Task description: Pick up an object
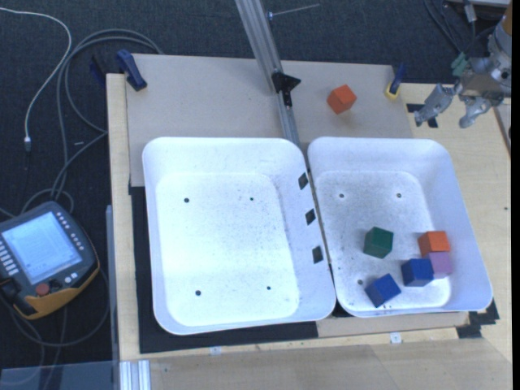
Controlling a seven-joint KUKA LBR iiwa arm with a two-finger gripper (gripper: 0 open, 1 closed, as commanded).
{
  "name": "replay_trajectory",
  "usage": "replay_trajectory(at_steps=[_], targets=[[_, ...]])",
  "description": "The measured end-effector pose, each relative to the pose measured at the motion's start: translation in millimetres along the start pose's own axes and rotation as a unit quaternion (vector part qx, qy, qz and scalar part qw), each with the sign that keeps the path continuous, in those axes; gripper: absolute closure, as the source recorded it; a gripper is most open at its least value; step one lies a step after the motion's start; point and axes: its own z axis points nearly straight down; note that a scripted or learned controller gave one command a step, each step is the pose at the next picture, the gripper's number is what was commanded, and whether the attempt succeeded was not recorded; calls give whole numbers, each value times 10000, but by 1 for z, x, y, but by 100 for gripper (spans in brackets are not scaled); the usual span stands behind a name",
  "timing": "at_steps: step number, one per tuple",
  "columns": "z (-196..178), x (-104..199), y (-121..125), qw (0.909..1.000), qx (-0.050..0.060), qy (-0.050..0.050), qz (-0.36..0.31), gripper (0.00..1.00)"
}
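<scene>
The cubes in the right bin (455, 177) look like small hard blocks, probably wood or plastic: light, stiff, not fragile, with flat faces that a two-finger pinch should hold well if the pads land square on opposite sides. The green cube (378, 242) is the easiest candidate, since it stands apart from the others with free space on all sides. One blue cube (383, 289) also sits fairly free, near the bin's front wall. The other blue cube (417, 271) touches the pink cube (440, 264), which sits against the orange cube (434, 241); in that cluster the fingers would have little room to slip between neighbours.

The gripper (451, 110) hangs beyond the far right corner of the right bin, over the desk (203, 104), with its fingers (431, 108) spread apart and nothing between them. All the binned cubes lie well away from the fingers, toward the camera and slightly to the view's left of them. A second orange cube (342, 98) rests on the desk outside the bins, off to the view's left of the fingers at about the same depth, and is nearer to them than any cube in the bin.
</scene>
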Motion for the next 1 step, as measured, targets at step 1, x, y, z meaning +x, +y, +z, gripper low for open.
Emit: replay_trajectory(at_steps=[1], targets=[[185, 78, -22, 10000, 41, 22, -6, 0]])
